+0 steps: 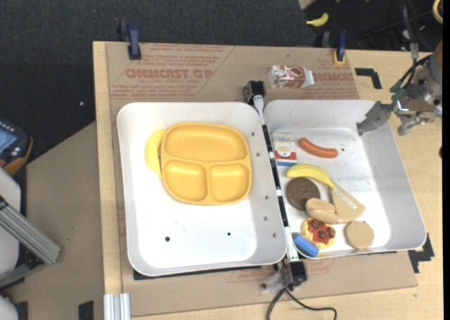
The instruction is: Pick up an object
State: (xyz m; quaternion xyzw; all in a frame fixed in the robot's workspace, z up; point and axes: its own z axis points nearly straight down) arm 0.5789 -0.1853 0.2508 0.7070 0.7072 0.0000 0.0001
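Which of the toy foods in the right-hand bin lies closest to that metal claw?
The red sausage. It lies apart near the bin's top, closest to the gripper at the upper right rim, while the banana and the rest cluster lower left.

From my feed: grey metal wrist section of the arm (430,93) at the right edge, silver fittings, thin dark cables running up along it. Dull grey two-finger gripper (370,120), flat angular finger, matte, no markings legible.
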